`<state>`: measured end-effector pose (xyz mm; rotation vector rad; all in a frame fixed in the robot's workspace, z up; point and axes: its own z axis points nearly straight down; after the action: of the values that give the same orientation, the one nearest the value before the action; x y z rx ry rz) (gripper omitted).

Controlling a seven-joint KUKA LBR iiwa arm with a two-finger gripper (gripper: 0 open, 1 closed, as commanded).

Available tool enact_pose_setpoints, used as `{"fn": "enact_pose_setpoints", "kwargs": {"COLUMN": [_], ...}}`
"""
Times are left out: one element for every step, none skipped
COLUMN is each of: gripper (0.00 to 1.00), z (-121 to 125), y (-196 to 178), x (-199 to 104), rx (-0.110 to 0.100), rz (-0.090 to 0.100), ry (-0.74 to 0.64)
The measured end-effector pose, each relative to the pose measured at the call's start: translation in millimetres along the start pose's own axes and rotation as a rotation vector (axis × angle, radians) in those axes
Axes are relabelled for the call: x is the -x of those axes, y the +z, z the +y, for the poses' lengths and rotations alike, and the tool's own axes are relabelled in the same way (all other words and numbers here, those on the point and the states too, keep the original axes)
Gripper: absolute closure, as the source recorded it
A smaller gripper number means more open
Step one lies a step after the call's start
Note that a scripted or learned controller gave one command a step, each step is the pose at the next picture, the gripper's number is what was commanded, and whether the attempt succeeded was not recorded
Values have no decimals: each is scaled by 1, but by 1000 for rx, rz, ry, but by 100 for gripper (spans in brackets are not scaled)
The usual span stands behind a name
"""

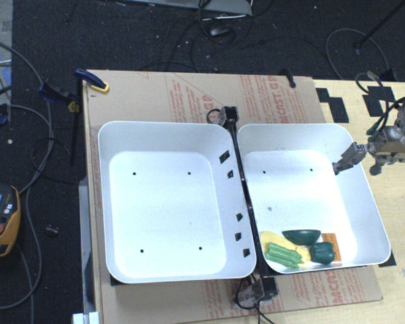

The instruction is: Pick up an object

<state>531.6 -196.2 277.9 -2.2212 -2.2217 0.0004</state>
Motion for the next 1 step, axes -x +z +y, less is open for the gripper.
{"fn": "enact_pose_setpoints", "kwargs": {"gripper": [0], "z": [-4], "y": [58], "x": [-86], "rx": [-5], "rz": [3], "ry": [-7]}}
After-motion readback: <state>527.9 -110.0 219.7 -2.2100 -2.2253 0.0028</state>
